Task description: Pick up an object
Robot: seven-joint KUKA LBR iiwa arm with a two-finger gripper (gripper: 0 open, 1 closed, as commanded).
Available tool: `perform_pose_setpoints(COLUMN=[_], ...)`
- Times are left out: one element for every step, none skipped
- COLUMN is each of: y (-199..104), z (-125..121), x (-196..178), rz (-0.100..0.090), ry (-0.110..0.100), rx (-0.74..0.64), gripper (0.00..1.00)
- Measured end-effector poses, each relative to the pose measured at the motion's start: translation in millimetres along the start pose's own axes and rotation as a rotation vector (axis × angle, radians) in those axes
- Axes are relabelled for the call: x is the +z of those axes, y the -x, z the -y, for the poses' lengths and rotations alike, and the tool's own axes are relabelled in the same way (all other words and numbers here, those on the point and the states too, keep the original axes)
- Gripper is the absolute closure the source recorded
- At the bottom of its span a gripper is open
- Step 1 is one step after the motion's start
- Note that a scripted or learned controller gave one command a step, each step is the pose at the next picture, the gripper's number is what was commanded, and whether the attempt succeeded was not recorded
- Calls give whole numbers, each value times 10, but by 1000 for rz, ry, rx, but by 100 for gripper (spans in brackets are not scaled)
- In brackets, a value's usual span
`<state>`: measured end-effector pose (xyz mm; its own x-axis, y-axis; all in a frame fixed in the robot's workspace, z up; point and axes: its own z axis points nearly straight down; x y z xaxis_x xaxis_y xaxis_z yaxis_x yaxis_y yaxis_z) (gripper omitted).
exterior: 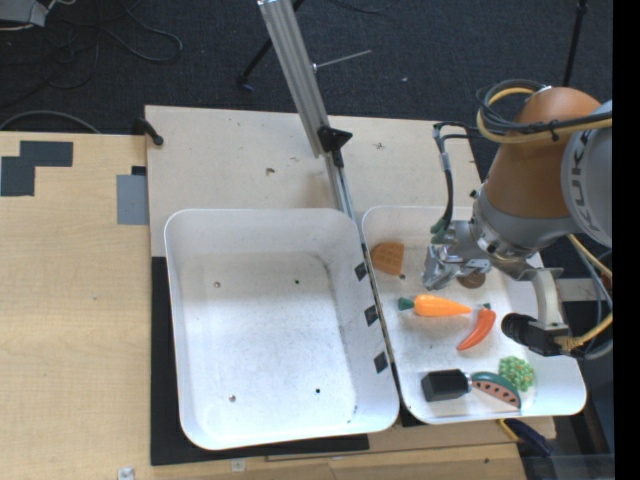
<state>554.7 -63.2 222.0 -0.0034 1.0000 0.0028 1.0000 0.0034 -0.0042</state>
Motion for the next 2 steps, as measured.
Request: perform_pose_setpoints(y=[-596, -1215], z=[-2, -23], x=[66, 54], rz=[0, 0], ry=[-1, 1], rx=[-1, -2], gripper=[100, 100])
